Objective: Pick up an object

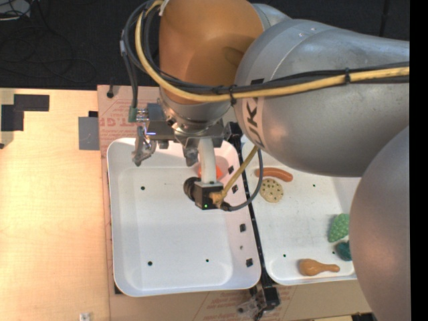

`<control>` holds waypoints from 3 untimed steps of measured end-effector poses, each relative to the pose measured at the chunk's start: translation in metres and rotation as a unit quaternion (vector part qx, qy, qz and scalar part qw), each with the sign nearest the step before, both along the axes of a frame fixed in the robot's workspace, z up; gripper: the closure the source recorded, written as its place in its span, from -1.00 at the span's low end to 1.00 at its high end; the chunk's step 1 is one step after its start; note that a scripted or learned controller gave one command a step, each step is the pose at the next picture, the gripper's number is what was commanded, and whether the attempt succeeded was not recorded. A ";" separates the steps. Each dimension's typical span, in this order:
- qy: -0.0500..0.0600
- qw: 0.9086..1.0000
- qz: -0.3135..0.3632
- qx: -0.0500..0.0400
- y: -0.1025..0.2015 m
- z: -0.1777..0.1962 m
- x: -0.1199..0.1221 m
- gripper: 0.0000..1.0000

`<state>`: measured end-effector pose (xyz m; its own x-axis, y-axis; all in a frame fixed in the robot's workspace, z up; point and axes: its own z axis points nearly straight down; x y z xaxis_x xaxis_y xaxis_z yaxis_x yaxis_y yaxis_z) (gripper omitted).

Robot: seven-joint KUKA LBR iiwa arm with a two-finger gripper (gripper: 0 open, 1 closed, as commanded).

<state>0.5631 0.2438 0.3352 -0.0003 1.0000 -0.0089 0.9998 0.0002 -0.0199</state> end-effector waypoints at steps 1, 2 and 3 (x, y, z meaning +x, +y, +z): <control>-0.012 1.000 -0.003 0.005 -0.091 0.080 -0.063 -1.00; -0.007 1.000 0.002 0.003 -0.087 0.084 -0.062 1.00; -0.015 1.000 0.002 0.006 -0.085 0.209 -0.018 1.00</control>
<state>0.5448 0.1588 0.5442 -0.0038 1.0000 0.0023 0.9999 0.0038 0.0108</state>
